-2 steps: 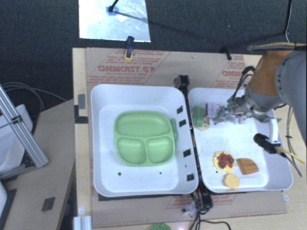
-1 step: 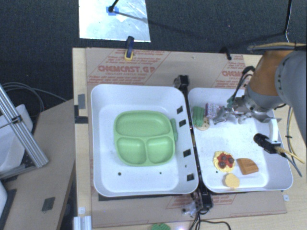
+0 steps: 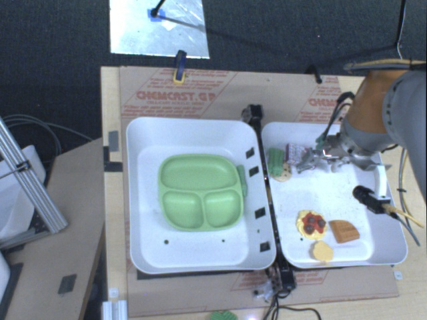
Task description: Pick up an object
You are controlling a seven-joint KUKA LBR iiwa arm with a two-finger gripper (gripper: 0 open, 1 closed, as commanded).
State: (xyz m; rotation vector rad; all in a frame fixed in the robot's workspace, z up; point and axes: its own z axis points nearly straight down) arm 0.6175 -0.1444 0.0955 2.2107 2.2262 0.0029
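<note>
my gripper (image 3: 301,160) hung by the green toy (image 3: 275,159) at the bin wall (image 3: 264,153) — jaw state i couldn't tell — so a grab risked slipping off or jamming against that wall.

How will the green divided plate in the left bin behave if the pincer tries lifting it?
The green divided plate looks like stiff moulded plastic, probably light. It lies flat in the left bin, so tipping seems unlikely. Its low rounded rim may be slippery and hard to pinch.
</note>
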